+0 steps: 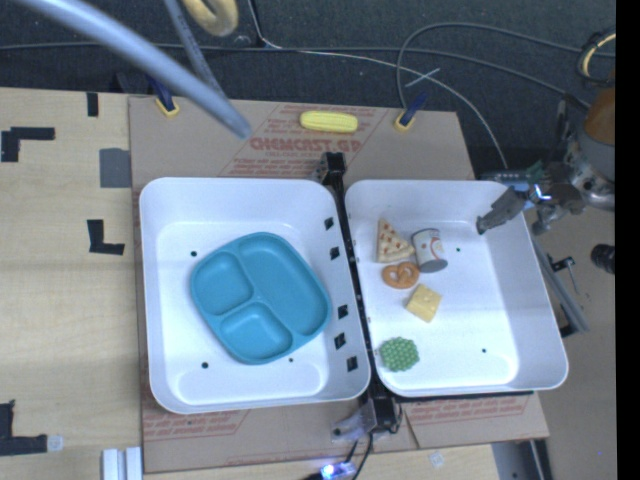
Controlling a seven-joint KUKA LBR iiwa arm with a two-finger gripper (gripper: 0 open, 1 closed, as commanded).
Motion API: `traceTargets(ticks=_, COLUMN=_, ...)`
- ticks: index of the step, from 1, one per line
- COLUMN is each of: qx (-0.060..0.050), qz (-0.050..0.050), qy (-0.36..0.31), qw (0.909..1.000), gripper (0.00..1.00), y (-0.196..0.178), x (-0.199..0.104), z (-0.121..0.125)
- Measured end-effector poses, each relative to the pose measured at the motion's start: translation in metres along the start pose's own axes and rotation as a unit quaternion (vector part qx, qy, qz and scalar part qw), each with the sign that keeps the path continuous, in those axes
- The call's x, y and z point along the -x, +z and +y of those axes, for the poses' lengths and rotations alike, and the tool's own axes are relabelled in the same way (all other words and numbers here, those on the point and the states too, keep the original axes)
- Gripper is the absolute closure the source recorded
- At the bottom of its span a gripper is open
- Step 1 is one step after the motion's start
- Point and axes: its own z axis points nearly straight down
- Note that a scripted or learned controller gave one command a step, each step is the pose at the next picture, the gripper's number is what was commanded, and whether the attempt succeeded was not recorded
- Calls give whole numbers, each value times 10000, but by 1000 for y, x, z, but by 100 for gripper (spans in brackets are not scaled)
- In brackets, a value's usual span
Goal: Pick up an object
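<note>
Over at the right edge, the grey two-finger gripper (pixel 497 217) hovers above the right white bin's (pixel 520 363) rim, grasping nothing. Inside the bin sit a small silver can (pixel 429 250), a pizza-slice toy (pixel 391 240), a brown pretzel (pixel 400 275), a yellow cheese block (pixel 424 303) and a green bumpy ball (pixel 399 354).

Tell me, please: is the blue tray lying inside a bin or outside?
Inside. The blue tray lies flat in the left bin, with the bin's white floor showing around it.

Light's pretty even and bright from overhead, my white bins (pixel 250 196) almost blow out with mild glare. Soft shadows only. Above the left bin, a grey tube (pixel 130 38) is smeared out of focus. Everything's a bit grainy, low-res.
</note>
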Motion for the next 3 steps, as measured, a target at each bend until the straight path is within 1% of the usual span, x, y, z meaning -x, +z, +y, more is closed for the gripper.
traceTargets(ticks=1, qx=64, qz=-16, qy=-20, qw=10000, gripper=0, y=-8, x=-1, z=3)
traceTargets(ticks=2, qx=36, qz=-9, qy=-19, qw=10000, gripper=0, y=57, x=-3, z=1)
traceTargets(ticks=3, qx=42, qz=-12, qy=-18, qw=10000, gripper=0, y=104, x=-3, z=-7)
